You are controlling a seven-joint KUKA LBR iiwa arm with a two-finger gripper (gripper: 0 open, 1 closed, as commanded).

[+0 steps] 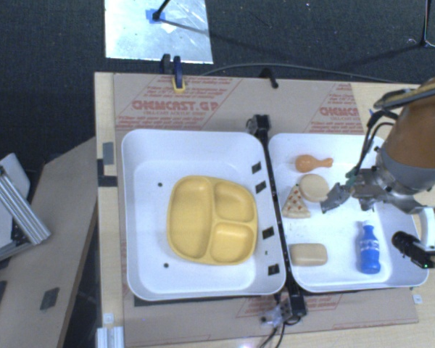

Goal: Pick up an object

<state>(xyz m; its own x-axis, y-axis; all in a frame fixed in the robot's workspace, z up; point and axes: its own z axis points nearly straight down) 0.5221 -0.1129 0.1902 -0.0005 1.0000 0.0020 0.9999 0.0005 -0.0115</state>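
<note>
The right bin (pixel 399 278) holds an orange drumstick (pixel 313 163), a pale round bun (pixel 314 187), a pizza slice (pixel 296 204), a tan block (pixel 308 254) and a blue bottle (pixel 368 248). My gripper (pixel 350 201) hangs over the middle of this bin, just right of the bun and above the bottle. Its fingers are spread open with nothing between them. One dark fingertip (pixel 332 199) points toward the bun, and I cannot tell whether it touches it.
A yellow compartment plate (pixel 212 220) lies in the left bin (pixel 145 194). A black divider with clips (pixel 270 209) runs between the bins. The grey arm with its orange band (pixel 420 140) covers the right bin's far right side.
</note>
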